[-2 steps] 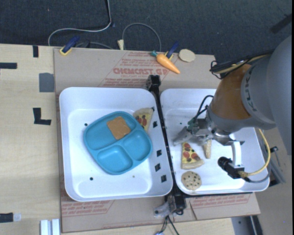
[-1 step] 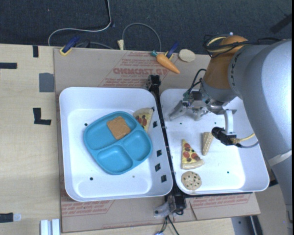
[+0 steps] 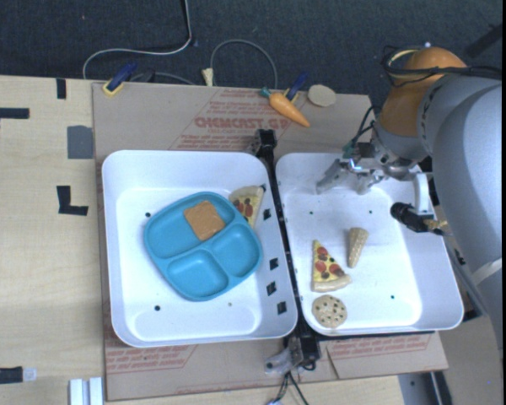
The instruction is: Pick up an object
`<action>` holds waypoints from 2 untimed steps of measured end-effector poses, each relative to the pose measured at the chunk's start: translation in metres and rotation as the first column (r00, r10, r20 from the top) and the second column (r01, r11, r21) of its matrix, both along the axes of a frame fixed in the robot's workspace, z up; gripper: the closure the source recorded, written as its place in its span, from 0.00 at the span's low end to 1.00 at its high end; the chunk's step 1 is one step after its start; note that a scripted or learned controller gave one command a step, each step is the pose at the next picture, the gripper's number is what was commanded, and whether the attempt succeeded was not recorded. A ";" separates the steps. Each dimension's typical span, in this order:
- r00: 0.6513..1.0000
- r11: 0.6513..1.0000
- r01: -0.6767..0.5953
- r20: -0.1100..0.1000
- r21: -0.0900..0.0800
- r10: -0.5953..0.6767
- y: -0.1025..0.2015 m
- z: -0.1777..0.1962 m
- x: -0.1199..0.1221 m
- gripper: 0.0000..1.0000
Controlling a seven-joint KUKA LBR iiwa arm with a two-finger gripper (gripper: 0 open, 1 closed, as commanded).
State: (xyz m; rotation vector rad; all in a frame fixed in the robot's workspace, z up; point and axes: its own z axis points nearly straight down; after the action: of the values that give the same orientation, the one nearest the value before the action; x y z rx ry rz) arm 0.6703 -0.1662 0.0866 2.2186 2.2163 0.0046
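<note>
The pincer [image 3: 341, 174] hangs over the far part of the right bin [image 3: 422, 306], fingers spread apart and holding nothing.

Nearest target: the ice-cream cone [image 3: 356, 245], lying toward the near rim from the pincer, well apart from it. Its long axis runs far-to-near, tip toward the near rim.

Just beside the cone, toward the left bin [image 3: 118, 226], lies a pizza slice [image 3: 327, 267]; nearer the rim than that, a cookie [image 3: 329, 311].

Nothing stands between pincer and cone. The blue plate [image 3: 181, 264] with its toast [image 3: 205, 219] sits in the left bin. A carrot [image 3: 287, 108] lies on the desk beyond both bins.
</note>
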 end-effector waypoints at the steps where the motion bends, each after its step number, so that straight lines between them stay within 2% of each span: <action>1: 1.000 1.000 -0.001 0.001 -0.002 0.001 0.018 0.001 -0.075 0.00; 2: 1.000 1.000 -0.002 0.005 -0.001 0.002 0.008 0.002 -0.103 0.00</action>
State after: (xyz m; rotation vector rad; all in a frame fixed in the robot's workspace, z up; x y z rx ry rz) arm 0.5669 -0.1585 0.0882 2.2129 2.2154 0.0088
